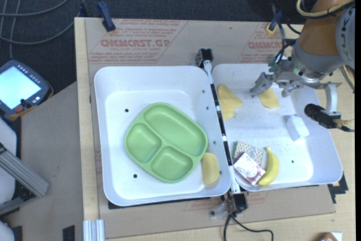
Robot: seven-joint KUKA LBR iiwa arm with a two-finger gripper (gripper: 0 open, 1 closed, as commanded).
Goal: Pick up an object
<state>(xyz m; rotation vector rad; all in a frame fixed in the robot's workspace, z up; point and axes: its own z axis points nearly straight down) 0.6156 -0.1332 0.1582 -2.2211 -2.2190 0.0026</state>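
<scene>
**Pincer hovering over the right bin's far end**

The pincer [274, 83] is hanging with its fingers spread, pinching nothing, just above a pale yellow piece [270, 99] in the right bin [316, 163]. A second yellow piece [228, 100] is lying to its left; a banana [269, 167] and a small packet [248, 166] are sitting at the near edge — a white block [296, 126] between. The left bin [113, 121] is carrying a green divided plate [165, 141].

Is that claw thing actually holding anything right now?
No. The claw hangs open over the right bin, above a yellow piece, with nothing between its fingers.
</scene>
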